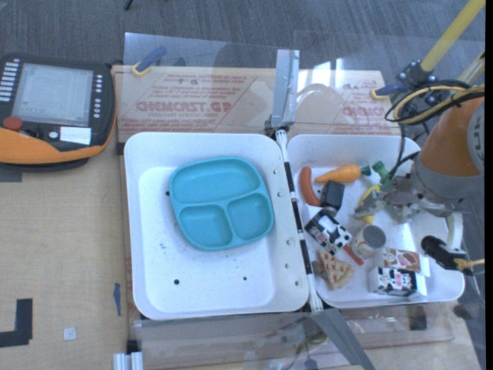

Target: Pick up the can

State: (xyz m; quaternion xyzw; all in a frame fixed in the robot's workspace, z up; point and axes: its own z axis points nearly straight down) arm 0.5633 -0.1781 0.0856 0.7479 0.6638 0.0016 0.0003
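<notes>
The can is a small grey cylinder standing upright in the right bin, near its middle. My gripper reaches in from the right on the grey wrist below the orange band. It hangs just behind the can, a little toward the bin's far side, over a yellow toy. The gripper's metal parts blur into the clutter beneath them. Nothing is seen held in it.
Around the can lie a cow-patterned block, a pizza slice, a printed carton, a red sausage, a carrot and a black block. The left bin holds a blue divided plate.
</notes>
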